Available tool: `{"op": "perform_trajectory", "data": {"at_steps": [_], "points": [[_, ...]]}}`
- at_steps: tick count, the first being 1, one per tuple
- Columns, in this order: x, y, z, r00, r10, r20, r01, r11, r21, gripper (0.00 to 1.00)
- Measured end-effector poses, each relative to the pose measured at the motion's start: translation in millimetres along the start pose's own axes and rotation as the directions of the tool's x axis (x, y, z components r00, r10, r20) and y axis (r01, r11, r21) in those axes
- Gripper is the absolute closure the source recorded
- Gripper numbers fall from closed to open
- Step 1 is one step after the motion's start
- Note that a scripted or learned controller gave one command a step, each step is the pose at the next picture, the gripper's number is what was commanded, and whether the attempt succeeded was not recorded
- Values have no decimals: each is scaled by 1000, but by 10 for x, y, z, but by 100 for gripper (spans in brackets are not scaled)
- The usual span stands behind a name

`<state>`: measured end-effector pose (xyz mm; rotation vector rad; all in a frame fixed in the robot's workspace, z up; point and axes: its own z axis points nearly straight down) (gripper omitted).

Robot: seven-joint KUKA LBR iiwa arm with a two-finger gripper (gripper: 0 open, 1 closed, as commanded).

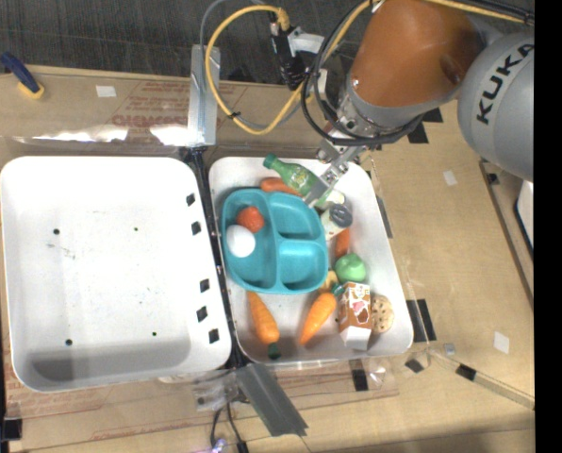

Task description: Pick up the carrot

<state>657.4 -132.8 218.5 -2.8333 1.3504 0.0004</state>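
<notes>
Two carrots lie near the front of the right bin (394,281): one carrot (262,317) points toward the front edge, and the other carrot (317,317) leans beside a carton. A smaller orange piece (342,243) sits by the blue tray's right side. My gripper (326,184) hangs over the bin's back part, just right of a green bottle (287,170) and well behind both carrots. Nothing shows held in it.
A blue divided tray (290,253) in the right bin holds a red-orange ball (251,219) and a white egg (240,243). A green round fruit (350,268), a carton (355,315) and a cookie (382,314) crowd the front right. The left bin (92,262) lies alongside.
</notes>
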Motion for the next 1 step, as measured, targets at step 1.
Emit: {"op": "perform_trajectory", "data": {"at_steps": [1], "points": [[163,141,271,999,40,3,-40,999,-5,100]]}}
